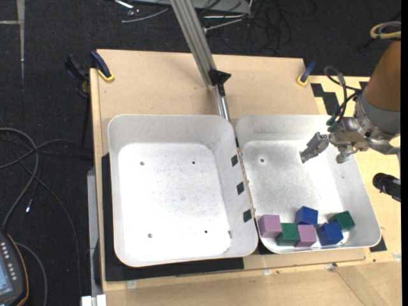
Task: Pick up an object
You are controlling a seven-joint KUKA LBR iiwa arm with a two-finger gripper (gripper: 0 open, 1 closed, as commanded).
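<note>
- The arm (pixel 382 94) reaches in from the right, and its gripper (pixel 325 146) hangs above the right bin (pixel 280 132), near its far right part.
- The fingers (pixel 312 149) look spread, with nothing between them.
- The blocks lie together at the right bin's near edge: two purple (pixel 270 224), two blue (pixel 306 215), two green (pixel 344 220).
- The left bin (pixel 172 183) sits beside it on the counter (pixel 159 85).
</note>
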